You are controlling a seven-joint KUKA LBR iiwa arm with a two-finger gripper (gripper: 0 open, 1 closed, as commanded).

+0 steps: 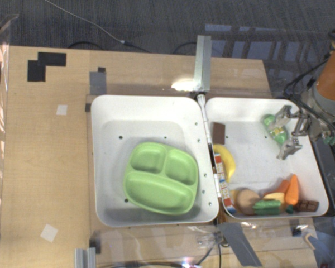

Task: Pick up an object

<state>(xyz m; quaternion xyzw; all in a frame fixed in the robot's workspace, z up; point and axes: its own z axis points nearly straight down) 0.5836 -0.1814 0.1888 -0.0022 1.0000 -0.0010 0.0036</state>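
My gripper hangs over the upper right part of the right bin, with the arm coming in from the right edge. Its two fingers stand apart, one fingertip further up and one lower down. A small green and pale object lies on the bin floor just left of the upper fingertip, touching or nearly touching it; I cannot tell which. Along the bin's front lie a carrot, a green piece, a round brown item and a dark brown block. A banana lies by the left wall.
A brown block sits near the divider between the bins. The left bin holds a green divided plate. The bench stretches to the left, with black markers at the back. Cables run at the right by the arm.
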